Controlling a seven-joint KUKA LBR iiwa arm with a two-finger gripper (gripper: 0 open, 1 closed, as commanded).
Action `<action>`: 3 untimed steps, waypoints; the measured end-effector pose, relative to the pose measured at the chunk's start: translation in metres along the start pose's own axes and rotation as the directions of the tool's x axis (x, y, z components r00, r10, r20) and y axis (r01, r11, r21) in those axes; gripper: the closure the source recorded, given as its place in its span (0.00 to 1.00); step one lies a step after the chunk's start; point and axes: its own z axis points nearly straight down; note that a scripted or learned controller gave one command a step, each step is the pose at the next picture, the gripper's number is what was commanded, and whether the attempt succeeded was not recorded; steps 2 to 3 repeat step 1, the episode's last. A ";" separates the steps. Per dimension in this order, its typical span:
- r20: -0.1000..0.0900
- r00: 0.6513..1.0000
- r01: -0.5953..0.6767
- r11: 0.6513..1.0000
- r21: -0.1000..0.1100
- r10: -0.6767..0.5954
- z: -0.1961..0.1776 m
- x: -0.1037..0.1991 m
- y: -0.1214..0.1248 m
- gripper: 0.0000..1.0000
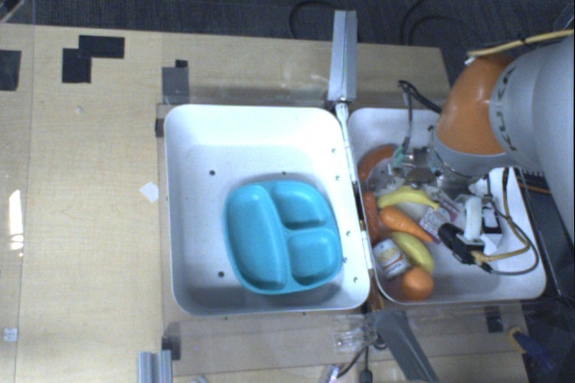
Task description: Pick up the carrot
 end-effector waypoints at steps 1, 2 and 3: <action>0.001 0.991 0.137 0.991 -0.006 -0.137 -0.002 -0.011 -0.051 0.00; 0.001 0.991 0.137 0.991 -0.006 -0.137 -0.002 -0.011 -0.051 0.00; 0.001 0.991 0.137 0.991 -0.006 -0.137 -0.002 -0.011 -0.051 0.00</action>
